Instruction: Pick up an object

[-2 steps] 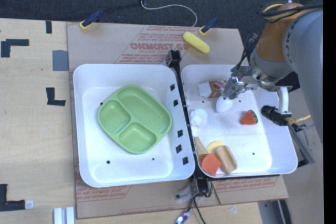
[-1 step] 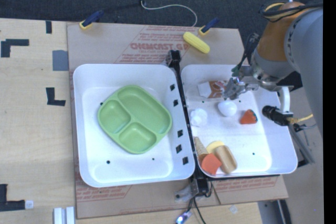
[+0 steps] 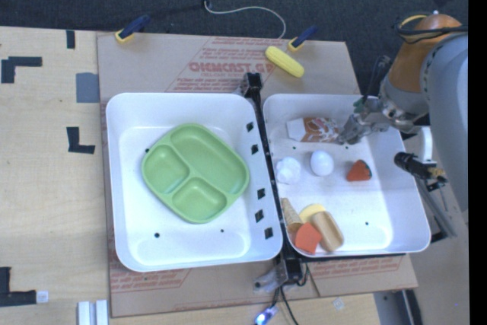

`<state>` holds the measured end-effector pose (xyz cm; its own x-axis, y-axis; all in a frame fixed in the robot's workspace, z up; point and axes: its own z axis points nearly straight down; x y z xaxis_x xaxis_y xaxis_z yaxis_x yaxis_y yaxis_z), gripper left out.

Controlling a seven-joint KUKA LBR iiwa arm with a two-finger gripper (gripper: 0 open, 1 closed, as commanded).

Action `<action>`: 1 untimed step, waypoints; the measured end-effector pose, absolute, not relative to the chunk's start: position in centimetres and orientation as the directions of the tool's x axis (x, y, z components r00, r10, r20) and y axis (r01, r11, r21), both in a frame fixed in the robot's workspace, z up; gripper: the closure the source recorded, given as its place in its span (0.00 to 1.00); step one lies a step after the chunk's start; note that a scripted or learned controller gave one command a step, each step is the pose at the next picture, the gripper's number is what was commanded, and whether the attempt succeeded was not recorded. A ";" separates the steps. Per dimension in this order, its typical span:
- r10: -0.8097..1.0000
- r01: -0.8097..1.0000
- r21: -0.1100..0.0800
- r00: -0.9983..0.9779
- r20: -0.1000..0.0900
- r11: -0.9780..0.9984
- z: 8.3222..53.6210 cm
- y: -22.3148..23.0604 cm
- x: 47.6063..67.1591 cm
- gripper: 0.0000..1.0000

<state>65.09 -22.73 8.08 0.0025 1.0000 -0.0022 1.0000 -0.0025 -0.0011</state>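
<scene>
Cardboard-topped bench, two white bins side by side: left bin has a green tray, right bin has the clutter. Your gripper sits low at about 1 o'clock in the right bin, tips just beside a snack packet; you cannot tell if the jaws are open or closed, and nothing shows between them.

Packet, judged: light, crinkly, flat, slippery, so pinch a raised edge, not the face. White ball near bin centre likely rolls; take it across the middle. Red piece at 3 o'clock looks small and stiff, an easy pinch. Orange block and tan roll touch at 6 o'clock, crowded near the front wall.

Open floor lies at 4 to 5 o'clock. Watch the back wall and the divider at 9 o'clock. Yellow item lies outside, beyond the bins.
</scene>
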 end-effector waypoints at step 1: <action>1.000 1.000 0.001 -0.001 -0.002 0.001 8.5 -22.3 65.2 0.00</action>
